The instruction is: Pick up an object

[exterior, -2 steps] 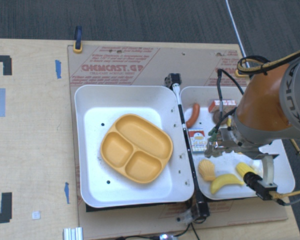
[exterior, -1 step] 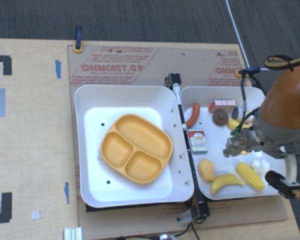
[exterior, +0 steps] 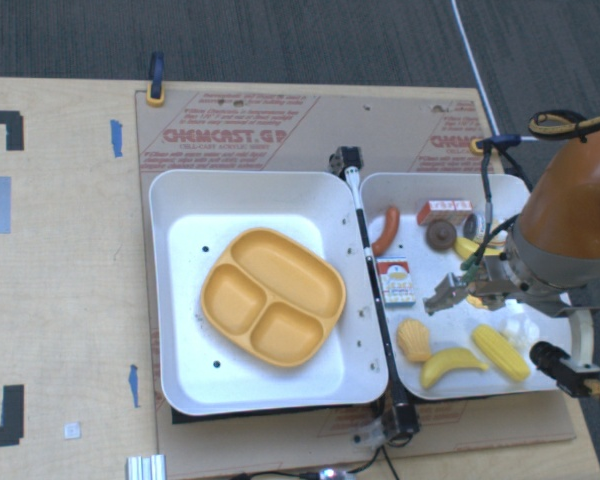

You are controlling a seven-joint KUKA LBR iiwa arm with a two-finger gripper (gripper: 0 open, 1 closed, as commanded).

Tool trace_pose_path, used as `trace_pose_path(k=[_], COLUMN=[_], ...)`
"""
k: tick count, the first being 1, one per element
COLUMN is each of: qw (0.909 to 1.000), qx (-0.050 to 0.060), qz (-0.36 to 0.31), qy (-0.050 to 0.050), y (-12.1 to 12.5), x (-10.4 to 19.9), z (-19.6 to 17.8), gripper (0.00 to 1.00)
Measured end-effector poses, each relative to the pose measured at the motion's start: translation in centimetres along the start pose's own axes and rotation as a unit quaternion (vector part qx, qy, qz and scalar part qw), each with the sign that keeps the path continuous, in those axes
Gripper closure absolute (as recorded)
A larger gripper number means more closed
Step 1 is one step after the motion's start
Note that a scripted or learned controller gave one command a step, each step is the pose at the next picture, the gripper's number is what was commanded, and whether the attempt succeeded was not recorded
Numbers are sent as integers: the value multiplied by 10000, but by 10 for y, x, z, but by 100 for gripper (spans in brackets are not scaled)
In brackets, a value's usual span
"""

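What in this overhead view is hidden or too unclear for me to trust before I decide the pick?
- Gripper: small and dark over the right bin; its finger state is unreadable from the camera view.
- Yellow piece by the brown disc: partly covered by the arm, so its shape is unclear.
- White box: label print too small to read.
- Right bin's right side: hidden under the arm.

The arm (exterior: 570, 218) runs off the right edge, its bulk covering the right bin's (exterior: 405, 183) far right corner and wall. A yellow piece (exterior: 468, 247) peeks out beside the wrist, mostly hidden. Print on the small carton (exterior: 395, 280) is too tiny to read.
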State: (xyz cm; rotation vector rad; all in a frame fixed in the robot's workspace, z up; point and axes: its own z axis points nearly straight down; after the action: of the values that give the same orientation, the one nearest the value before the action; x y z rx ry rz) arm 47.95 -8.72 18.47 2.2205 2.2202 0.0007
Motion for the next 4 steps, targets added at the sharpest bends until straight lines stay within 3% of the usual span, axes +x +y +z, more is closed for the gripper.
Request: trace_pose_path(k=[1,2,3,4], qw=[10000,10000,10000,10000], qx=[1,-62,-70,15], qz=[-4,14,0,1], qy=[-1,-28,4,10], y=[81,75,76,4], x=[-29,-10,-6,-21], z=[72,95,84,21], gripper=[0,0,100,100])
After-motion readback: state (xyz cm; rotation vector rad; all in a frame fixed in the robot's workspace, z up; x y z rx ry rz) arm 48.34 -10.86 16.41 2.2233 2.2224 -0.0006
